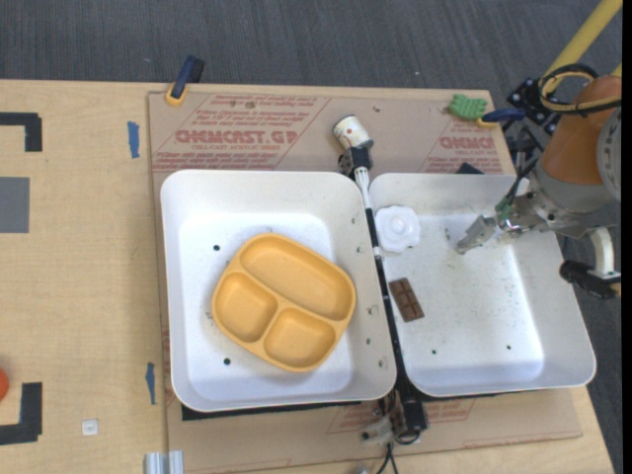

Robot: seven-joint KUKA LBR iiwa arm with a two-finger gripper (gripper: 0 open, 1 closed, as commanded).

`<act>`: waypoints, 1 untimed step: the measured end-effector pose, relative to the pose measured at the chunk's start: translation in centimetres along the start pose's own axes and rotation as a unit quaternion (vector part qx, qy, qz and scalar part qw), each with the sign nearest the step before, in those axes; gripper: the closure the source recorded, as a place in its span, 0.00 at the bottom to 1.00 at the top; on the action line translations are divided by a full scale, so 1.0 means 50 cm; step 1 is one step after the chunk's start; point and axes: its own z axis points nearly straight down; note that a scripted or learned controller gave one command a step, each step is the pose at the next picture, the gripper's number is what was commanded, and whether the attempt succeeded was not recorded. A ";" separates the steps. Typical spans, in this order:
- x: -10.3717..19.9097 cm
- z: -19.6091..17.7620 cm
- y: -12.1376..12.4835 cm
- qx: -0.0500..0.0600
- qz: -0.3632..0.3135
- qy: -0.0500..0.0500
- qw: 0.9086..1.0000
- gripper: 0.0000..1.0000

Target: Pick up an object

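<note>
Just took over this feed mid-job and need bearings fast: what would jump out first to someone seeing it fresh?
The yellow three-compartment plate dominates, lying in the left bin. In the right bin, a small white round object sits near the top left corner and a brown rectangular piece lies by the left wall. The claw hangs over the right bin's upper part, right of the white object, holding nothing.
</note>
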 end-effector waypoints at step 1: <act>-0.016 -0.004 0.037 -0.001 0.220 0.011 0.975 0.00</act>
